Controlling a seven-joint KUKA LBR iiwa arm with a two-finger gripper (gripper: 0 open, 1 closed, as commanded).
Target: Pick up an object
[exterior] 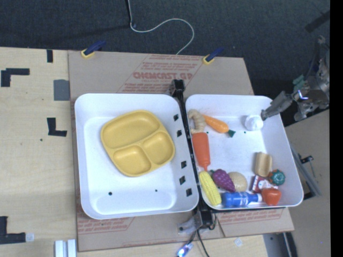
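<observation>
The right bin [276,143] holds several toy foods. An orange carrot [217,125] and a small white object [253,123] lie near its far side. A long red-orange sausage [201,149] lies along the left wall, with a beige piece [197,120] above it. Along the front lie a yellow corn cob [210,188], purple grapes [222,179], a blue bottle [239,199], a bread piece [261,164] and a red pepper [272,196]. My gripper [271,109] hangs over the bin's far right corner, just right of the white object, with nothing seen held.
The left bin [91,159] holds a yellow divided plate [138,142]. A black divider [185,143] with clips runs between the bins. The arm's body [311,92] stands off the bench at the right. A white cable [161,25] loops behind the bins.
</observation>
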